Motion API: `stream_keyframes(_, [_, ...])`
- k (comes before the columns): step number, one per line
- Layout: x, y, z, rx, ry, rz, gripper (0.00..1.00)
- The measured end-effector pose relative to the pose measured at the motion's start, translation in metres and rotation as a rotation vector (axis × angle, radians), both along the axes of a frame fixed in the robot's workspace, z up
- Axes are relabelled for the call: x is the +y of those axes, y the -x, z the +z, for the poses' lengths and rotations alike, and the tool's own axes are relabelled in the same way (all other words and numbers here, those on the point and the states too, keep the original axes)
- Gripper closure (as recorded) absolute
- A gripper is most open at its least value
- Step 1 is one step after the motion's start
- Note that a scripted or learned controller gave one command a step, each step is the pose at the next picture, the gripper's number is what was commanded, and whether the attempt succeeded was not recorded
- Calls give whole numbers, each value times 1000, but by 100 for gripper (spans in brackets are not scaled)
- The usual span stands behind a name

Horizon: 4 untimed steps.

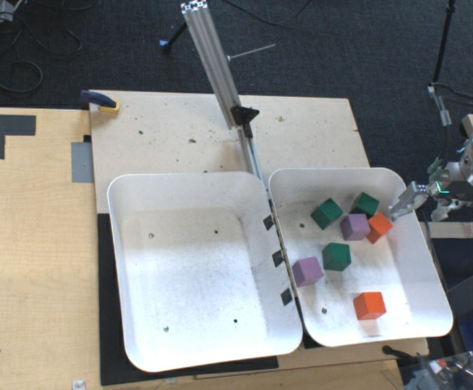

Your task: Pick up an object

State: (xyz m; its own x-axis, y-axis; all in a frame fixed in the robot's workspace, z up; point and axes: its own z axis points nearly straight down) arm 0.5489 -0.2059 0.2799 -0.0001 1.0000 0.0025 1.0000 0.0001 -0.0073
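The jaws (401,206) are seen at the right bin's three-o'clock rim, as a small grey metal tip reaching in from the right; whether they are parted or closed cannot be told at this size, and nothing can be made out between them. Just at their seven o'clock, touching or nearly so, lies a small orange cube (379,227), tilted, and it is judged the nearest candidate for a pick. A purple cube (354,226) sits against the orange one at its nine o'clock, and a dark green cube (366,204) lies close by at eleven o'clock, so crowding on that side is to be expected.

Further out in the shallow white right bin (431,319) are found a second green cube (327,213), a third green cube (336,256), a second purple cube (307,270) and a second orange cube (370,305), the last well apart at six o'clock. The shallow white left bin (123,218) lies alongside on the bench (33,258).
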Motion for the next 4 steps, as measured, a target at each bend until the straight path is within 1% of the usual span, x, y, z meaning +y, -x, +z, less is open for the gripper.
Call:
stream_keyframes(1, [0,-1,3,-5,1,1,0])
stream_keyframes(2, [10,-4,-51,0,0,1,0])
stream_keyframes(3, [8,0,-96,0,0,0,0])
stream_keyframes(4, [9,9,-143,1,0,-2,0])
